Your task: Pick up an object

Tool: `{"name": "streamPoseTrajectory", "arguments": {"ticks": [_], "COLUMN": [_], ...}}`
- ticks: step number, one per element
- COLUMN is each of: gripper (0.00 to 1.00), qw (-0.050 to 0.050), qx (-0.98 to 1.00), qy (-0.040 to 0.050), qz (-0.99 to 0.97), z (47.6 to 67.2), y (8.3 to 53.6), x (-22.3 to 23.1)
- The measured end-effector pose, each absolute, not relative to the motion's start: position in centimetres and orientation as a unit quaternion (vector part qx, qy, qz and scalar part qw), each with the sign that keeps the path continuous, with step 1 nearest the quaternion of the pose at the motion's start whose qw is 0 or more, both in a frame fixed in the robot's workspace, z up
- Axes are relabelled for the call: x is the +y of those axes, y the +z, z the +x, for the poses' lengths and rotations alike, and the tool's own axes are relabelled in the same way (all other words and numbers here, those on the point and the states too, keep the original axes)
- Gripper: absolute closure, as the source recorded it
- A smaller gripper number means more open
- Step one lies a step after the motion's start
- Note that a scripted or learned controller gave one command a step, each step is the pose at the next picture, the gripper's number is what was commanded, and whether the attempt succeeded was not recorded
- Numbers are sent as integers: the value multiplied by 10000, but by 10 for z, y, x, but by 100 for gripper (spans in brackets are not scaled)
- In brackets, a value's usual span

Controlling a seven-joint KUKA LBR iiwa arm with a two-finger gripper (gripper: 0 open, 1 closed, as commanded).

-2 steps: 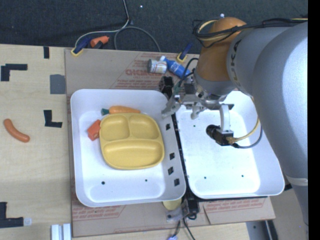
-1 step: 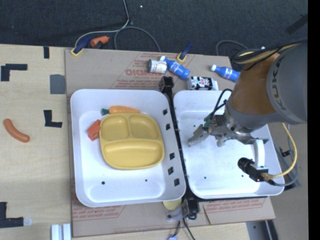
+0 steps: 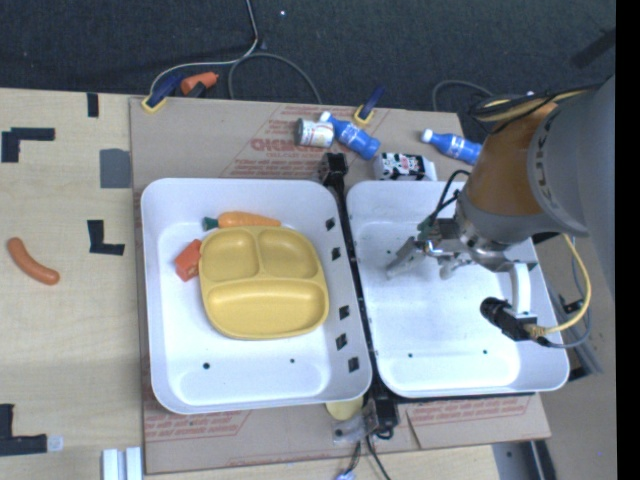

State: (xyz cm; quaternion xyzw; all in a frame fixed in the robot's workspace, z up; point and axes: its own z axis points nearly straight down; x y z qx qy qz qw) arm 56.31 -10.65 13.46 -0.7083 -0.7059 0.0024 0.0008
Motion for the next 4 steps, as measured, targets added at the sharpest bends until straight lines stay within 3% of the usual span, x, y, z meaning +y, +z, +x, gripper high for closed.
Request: {"name": "streamPoseTrajectory", "arguments": {"ticks": [1,2,3,4], "gripper": [0,0,0,0], "qw": [-26,-7,-39,-20], "qx": [-7096,-7052,-7075,-7073], "qy": [-27,3,-15,-6], "qz": [-7046,-7090,-7067,-7069], "z": [626,574,633,556], "y": [187,82,127,86], "x": [-57,-114,-144,-104]}}
